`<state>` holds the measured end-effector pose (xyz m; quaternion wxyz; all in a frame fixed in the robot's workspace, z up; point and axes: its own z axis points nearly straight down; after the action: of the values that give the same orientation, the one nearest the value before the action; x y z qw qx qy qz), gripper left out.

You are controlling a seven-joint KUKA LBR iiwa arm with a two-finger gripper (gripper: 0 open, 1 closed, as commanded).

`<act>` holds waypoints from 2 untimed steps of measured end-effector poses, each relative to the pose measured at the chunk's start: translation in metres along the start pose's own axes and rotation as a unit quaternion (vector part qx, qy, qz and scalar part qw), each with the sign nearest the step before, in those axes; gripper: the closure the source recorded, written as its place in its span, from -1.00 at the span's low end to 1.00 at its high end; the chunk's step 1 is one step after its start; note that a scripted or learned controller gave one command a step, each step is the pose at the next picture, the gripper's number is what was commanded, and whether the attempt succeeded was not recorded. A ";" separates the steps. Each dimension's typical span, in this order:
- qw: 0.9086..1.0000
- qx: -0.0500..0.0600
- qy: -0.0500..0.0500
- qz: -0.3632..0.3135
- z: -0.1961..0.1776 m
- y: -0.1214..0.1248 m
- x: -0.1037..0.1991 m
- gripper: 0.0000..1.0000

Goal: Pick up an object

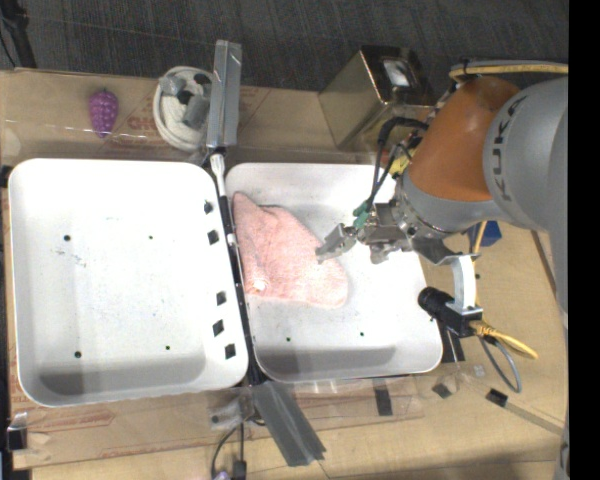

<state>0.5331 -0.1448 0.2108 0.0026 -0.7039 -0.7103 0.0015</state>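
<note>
A pink cloth lies flat in the left half of the right bin, against the divider between the bins. My gripper hangs over the cloth's right edge, reaching in from the right under the grey and orange arm. One finger tip points left toward the cloth. Nothing shows between the fingers, and the cloth rests on the bin floor.
The left bin stands beside it, with small black clips along the shared wall. Behind the bins sit a purple toy, a white roll and a metal box.
</note>
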 end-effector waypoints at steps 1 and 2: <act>0.997 -0.001 -0.001 -0.071 0.034 0.043 -0.014 -1.00; 0.996 -0.001 -0.001 -0.088 0.108 0.087 0.016 -1.00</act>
<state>0.6196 -0.1275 0.1022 0.0014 -0.6383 -0.7698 0.0015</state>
